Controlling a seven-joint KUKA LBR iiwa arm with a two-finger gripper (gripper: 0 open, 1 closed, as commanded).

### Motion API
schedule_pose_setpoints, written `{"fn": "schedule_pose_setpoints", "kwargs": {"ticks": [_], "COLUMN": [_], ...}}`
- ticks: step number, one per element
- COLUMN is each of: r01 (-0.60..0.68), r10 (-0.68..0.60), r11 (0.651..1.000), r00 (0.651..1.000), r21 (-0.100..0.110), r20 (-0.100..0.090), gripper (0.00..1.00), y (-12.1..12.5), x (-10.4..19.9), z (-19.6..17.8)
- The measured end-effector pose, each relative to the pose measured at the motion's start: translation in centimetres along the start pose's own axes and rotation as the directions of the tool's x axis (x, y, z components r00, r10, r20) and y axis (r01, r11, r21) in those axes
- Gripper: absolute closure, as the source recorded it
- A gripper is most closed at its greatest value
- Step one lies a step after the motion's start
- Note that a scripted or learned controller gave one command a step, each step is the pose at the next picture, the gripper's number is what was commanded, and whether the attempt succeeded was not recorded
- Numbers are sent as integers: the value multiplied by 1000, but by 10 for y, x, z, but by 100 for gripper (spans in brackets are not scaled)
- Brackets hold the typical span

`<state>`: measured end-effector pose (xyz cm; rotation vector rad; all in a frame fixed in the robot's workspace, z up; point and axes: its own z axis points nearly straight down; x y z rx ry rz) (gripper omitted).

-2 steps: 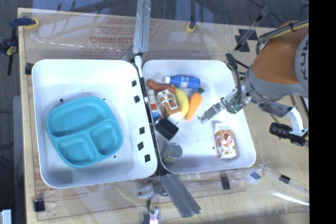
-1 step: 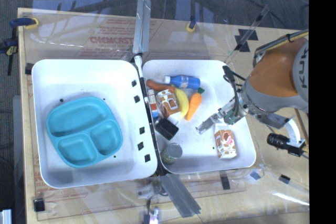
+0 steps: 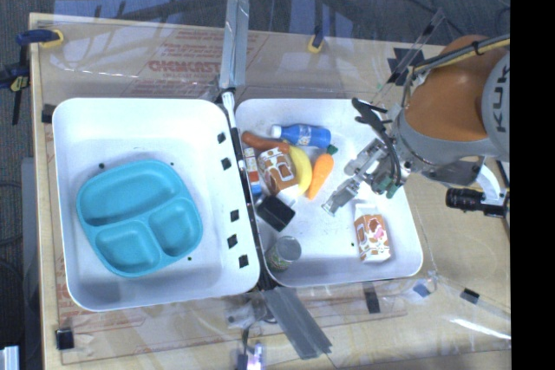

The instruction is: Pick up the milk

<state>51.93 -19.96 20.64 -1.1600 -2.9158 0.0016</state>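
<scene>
The milk (image 3: 371,238) is a small white carton with brown patches, lying flat near the front right corner of the right bin (image 3: 395,264). My gripper (image 3: 342,186) hovers over the middle of that bin, up and to the left of the carton and apart from it. Its fingers (image 3: 333,203) stand open with nothing between them. The arm's orange band (image 3: 444,104) sits over the bin's right wall.
Along the right bin's left side lie a blue-labelled bottle (image 3: 301,134), a banana (image 3: 300,168), a carrot (image 3: 319,175), a brown-and-white carton (image 3: 276,169), a black block (image 3: 275,211) and a can (image 3: 284,251). The left bin (image 3: 69,121) holds a blue divided tray (image 3: 139,217).
</scene>
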Motion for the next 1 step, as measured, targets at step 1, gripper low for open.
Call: {"fn": "schedule_pose_setpoints", "kwargs": {"ticks": [1], "r01": [42], "r10": [-42], "r11": [999], "r00": [999], "r21": [0], "r20": [-3], "gripper": [0], "y": [-26], "x": [12], "z": [-11]}}
